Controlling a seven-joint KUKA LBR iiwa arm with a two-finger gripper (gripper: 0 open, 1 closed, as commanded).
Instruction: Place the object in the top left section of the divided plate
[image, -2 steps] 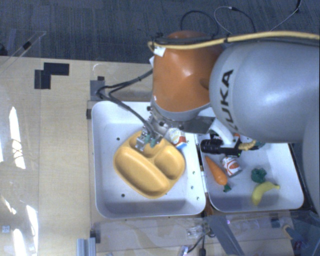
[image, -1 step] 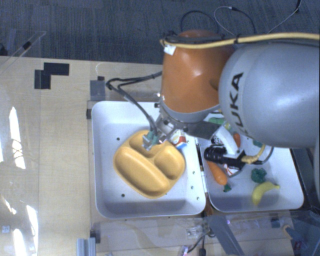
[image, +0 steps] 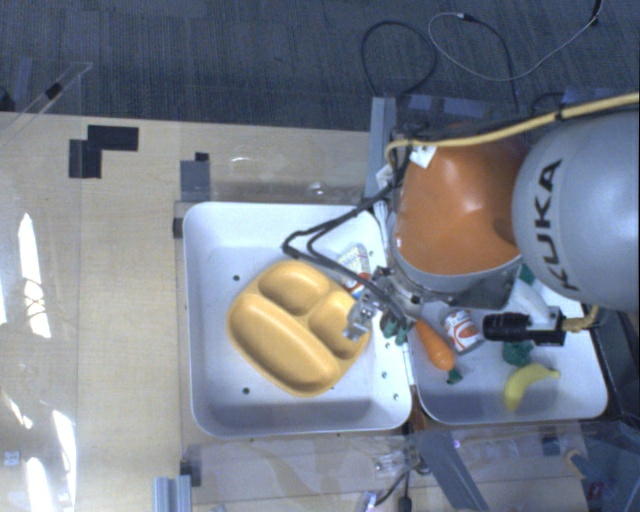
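Pale wooden bench (image: 110, 300) bears two white bins side by side. One yellow divided plate (image: 295, 325), with three sections, lies in the left bin (image: 215, 400). Right of the plate, the gripper (image: 362, 318) hangs over its right rim; whether it grips anything, I cannot tell. Further right, the right bin (image: 590, 400) holds one carrot (image: 436, 347), one banana (image: 525, 383) and a small can (image: 461, 328).

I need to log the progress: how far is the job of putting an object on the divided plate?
Nothing looks done: the yellow divided plate in the left bin holds no object. The gripper is at the plate's right edge. The carrot and banana lie in the right bin. Placing remains.
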